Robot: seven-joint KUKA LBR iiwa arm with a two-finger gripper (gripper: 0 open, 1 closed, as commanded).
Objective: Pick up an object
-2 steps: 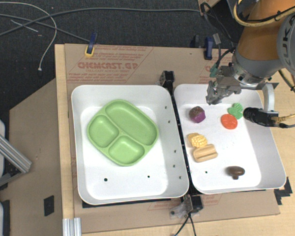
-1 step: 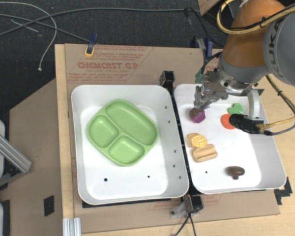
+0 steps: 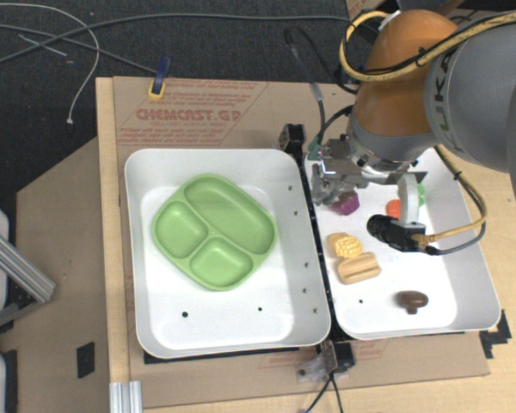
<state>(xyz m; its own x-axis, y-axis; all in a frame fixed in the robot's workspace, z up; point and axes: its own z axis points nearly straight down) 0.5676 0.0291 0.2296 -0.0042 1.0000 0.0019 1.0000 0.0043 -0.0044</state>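
Cardboard lay under your two bins; the left bin (image 3: 146,317) carried a green tray (image 3: 213,231). Your gripper (image 3: 337,188) hung low at the right bin's (image 3: 464,308) far-left corner, just above a purple piece (image 3: 350,203), probably lining up a grab. I could not tell its state.

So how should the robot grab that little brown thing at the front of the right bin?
Probably from straight above. The brown object is a small, low oval lying flat in the right bin, apart from the tan piece. Closing the fingers across its short width at the middle looks safest, since both sides are free.
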